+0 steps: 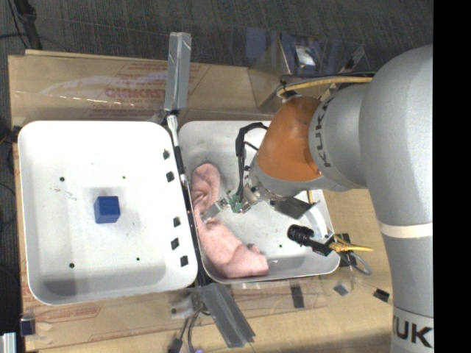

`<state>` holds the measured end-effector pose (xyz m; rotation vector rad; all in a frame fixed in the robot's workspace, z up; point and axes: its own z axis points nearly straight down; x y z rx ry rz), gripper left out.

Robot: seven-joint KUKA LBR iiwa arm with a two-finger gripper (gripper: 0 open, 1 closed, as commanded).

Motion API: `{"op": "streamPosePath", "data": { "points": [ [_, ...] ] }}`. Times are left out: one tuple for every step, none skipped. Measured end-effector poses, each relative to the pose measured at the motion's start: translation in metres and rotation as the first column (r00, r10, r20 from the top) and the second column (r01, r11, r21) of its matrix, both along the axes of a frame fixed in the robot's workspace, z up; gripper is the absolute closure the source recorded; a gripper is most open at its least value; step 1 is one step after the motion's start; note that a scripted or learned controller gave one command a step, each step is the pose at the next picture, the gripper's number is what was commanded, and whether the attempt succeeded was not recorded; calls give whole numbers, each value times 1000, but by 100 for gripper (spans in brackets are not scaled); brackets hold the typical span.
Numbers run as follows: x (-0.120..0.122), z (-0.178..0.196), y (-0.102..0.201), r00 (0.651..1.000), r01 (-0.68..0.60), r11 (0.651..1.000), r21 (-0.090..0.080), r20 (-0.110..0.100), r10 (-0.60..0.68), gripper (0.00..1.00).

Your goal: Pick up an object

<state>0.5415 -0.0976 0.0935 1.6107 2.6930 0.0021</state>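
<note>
Right bin largely under arm

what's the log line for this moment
gripper: at cloth | cloth: lying in right bin, left side | cube: left bin | held: unclear

One overhead camera looks aslant down on both bins

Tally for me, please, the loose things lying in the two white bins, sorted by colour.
blue cube: 1
pink cloth: 1
Total: 2
</note>
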Motion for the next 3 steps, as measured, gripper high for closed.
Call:
{"op": "streamPosePath", "data": {
  "points": [
    [96,0,-11,999,-48,999,0,-2,48,0],
    [45,0,-9,998,-70,998,1,-4,70,0],
    [98,-1,-14,999,-36,999,0,-4,36,0]
  ]
}}
